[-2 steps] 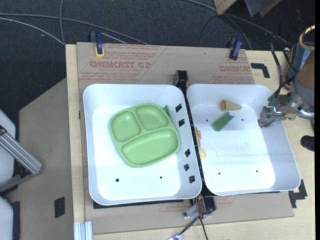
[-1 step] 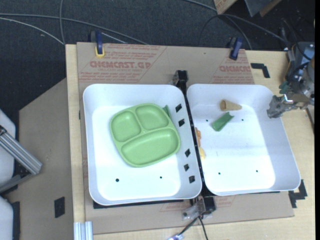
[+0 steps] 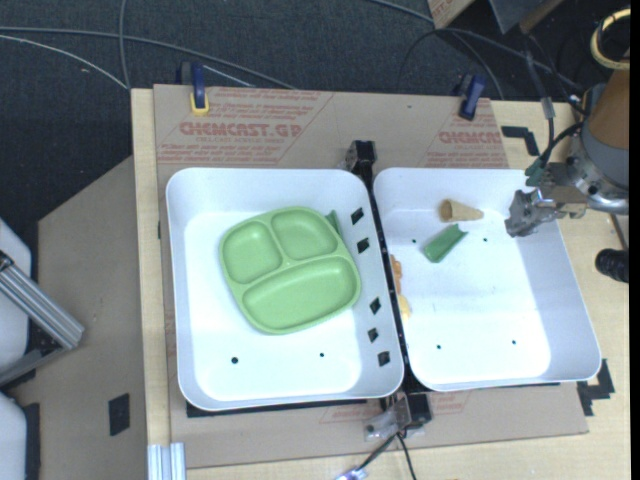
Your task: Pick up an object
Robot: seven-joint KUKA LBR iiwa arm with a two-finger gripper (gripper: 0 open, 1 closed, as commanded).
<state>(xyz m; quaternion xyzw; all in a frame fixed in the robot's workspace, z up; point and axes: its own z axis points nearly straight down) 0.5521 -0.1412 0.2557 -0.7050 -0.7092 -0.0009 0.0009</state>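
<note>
So starting at the left, the left bin (image 3: 190,298) has a green divided plate (image 3: 290,269) sitting pretty much in the middle of it, three compartments, tilted a bit relative to the bin walls. Nothing else loose in there that I can make out. The two bins butt up against each other along a dark divider strip (image 3: 372,268) with some black clips on it, and there's something small and orange-yellow (image 3: 399,286) tucked right against the left wall of the right bin, too small to say what it is.

Over in the right bin (image 3: 560,318), toward the back, there's a green wedge-shaped piece (image 3: 443,243) lying flat, and just behind it a little tan cone-looking thing (image 3: 460,211), near each other but not touching. Those two have open white floor all around them, nothing crowding.

The pincer (image 3: 524,214) is at the right bin's far right edge, well off from both pieces, nothing between its fingers. Can't tell if it's open or closed. Cables run across the dark floor behind the counter (image 3: 250,108).
</note>
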